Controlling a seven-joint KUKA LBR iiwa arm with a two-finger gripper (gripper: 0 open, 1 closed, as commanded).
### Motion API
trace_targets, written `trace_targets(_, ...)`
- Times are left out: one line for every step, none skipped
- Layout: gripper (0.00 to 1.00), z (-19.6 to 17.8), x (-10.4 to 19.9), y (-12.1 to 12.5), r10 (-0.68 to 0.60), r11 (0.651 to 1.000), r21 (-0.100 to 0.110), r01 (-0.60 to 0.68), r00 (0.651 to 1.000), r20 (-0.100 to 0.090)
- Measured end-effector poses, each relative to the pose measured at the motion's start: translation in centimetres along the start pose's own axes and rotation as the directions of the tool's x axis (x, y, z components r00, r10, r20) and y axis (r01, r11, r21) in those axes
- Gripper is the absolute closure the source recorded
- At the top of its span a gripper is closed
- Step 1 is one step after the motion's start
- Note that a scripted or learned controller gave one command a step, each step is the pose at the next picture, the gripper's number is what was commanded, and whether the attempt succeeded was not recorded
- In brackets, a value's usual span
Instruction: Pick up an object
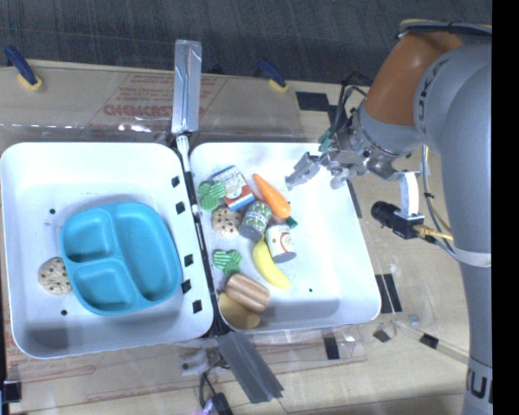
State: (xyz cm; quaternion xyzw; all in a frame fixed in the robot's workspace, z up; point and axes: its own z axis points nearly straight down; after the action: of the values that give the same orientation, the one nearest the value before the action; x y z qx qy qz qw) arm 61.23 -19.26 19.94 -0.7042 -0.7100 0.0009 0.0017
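White bins, two of them side by side. I'm looking at the right bin [346,258], where the pile is sitting: carrot [272,194], banana [270,264], a small carton [231,186] w/ a blue-and-red label, a little can [256,218], a jar [281,240], a cookie [226,221], two green bits [213,194], and a hot-dog bun [246,292] at the near edge w/ something tan under it.

Gripper [316,169] is hanging over the right bin's upper right part, fingers pointing toward the pile, near the carrot but apart from it. Jaws are looking spread partway, approx, w/ nothing between them. So nothing is picked yet; I'm judging the task as barely started. Reach, close and lift are all left to do. Carrot is prob the nearest candidate, but I'm guessing there.

Left bin [17,318] is holding a blue tray [121,253] w/ three compartments and a second cookie [55,276] just beside it.

Writing: faint red print on the cardboard [138,102] behind the bins, too blurred for me to read. Carton and jar labels are too small to make out.
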Motion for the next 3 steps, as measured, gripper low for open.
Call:
trace_targets(0.0, 9.3, 0.7, -0.4, -0.126, 0.992, -0.007, 0.126, 0.992, 0.003)
trace_targets(1.0, 8.4, 0.8, -0.4, -0.131, 0.991, -0.005, 0.131, 0.991, 0.002)
trace_targets(1.0, 10.3, 8.7, 4.8, -0.099, 0.995, -0.008, 0.099, 0.995, 0.003)
